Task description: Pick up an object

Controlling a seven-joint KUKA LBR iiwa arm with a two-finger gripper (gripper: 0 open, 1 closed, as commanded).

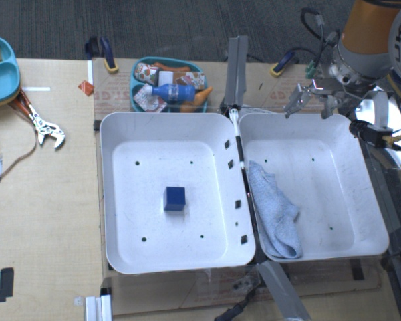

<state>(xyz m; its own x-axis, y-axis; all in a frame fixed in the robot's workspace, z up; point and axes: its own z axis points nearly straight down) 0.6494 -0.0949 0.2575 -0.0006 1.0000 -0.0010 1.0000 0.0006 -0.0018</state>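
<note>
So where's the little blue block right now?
The blue block sits near the middle of the left bin, apart from the grey cloth lying in the right bin.

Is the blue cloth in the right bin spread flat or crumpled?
Crumpled. The blue cloth lies bunched in a long, wrinkled heap against the left wall of the right bin, with folds visible along its length.

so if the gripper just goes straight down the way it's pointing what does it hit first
Probably the back rim of the right bin; the gripper hangs above that edge, though depth is unclear. The cloth lies well off that line.
</note>
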